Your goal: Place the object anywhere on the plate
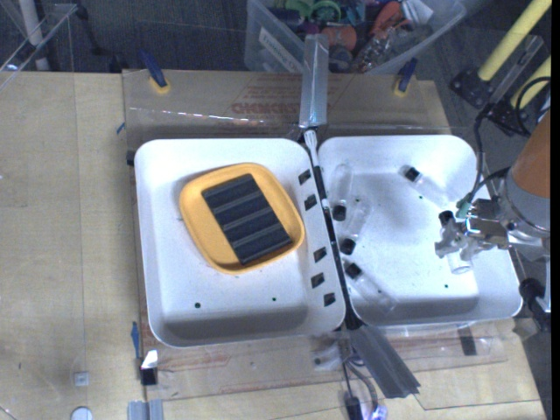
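A: The grey metal jaws (448, 234) hang low in the right white plastic bin (420, 300); I can't tell whether they're apart or together.

B: The small clear, black-capped object (411, 174) lies near them, untouched. Being slick and rounded, it could slip.

A: The ribbed black slab already crowds the square yellow plate (194, 210) in the left bin.

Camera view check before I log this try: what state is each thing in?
Yellow plate: flat in the left bin, tilted askew to its walls.
Black ridged block: lying on the plate.
Small clear bottle: lying on its side in the right bin.
Gripper: low over the right bin's right side; what it holds, if anything, is unclear.
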Motion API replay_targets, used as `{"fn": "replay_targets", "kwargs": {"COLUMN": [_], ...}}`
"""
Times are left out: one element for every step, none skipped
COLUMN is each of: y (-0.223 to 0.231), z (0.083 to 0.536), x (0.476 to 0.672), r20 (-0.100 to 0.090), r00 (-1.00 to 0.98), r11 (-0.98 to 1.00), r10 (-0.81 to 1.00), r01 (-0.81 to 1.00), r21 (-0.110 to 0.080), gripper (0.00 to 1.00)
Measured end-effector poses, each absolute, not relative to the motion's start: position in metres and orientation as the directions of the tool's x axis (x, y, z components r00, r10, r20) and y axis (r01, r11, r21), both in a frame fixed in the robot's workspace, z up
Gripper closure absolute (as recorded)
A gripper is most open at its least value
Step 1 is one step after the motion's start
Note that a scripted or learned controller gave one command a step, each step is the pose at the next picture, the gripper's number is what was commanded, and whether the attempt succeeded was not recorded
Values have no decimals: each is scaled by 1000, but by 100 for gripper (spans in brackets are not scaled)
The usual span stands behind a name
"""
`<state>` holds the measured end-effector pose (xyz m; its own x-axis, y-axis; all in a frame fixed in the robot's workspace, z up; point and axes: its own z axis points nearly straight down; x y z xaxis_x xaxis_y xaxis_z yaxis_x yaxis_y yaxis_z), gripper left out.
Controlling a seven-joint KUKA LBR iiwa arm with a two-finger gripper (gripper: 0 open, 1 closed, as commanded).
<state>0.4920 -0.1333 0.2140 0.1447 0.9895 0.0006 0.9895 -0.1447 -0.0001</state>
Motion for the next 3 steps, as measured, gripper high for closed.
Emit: {"fn": "replay_targets", "kwargs": {"y": [-133, -79, -77], "z": [214, 249, 271], "x": [492, 480, 540], "r20": [1, 0, -1], "r00": [145, 148, 57], "r11": [-145, -148, -57], "r10": [989, 989, 998], "r01": [989, 989, 998], "r21": [0, 0, 0], "gripper": [0, 0, 0]}}
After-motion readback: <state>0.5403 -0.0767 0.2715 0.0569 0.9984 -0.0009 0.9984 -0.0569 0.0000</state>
